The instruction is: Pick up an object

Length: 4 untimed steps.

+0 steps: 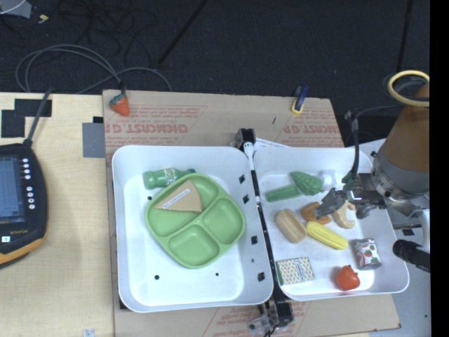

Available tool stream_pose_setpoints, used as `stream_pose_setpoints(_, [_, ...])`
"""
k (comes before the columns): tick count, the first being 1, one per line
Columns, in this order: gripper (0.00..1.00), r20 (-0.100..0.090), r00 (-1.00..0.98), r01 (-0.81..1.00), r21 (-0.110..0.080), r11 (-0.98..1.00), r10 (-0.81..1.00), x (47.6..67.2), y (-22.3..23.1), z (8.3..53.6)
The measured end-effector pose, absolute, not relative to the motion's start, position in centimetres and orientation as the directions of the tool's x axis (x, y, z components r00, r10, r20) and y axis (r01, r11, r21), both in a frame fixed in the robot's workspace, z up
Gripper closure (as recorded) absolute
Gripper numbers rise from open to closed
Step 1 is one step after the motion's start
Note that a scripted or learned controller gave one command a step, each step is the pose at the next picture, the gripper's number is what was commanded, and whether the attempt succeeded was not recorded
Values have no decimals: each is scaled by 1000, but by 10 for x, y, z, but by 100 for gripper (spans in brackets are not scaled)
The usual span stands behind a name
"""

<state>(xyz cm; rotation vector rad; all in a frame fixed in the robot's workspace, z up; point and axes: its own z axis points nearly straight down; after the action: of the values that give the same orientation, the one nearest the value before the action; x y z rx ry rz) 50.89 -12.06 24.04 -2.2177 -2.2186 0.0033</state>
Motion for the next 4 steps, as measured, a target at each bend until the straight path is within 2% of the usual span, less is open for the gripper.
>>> stream_pose_setpoints(1, [0,-3,0,1000,16,0,1000,519,-120,106])
stream_pose_setpoints(2, [0,-12,3,1000,19,-3,1000,536,-99,96])
stream_pose_setpoints(3, [0,-1,5,1000,-4,-5,1000,473,-141,134])
stream_pose_setpoints(4, [0,-8,-3,1000,14,3,1000,545,-170,95])
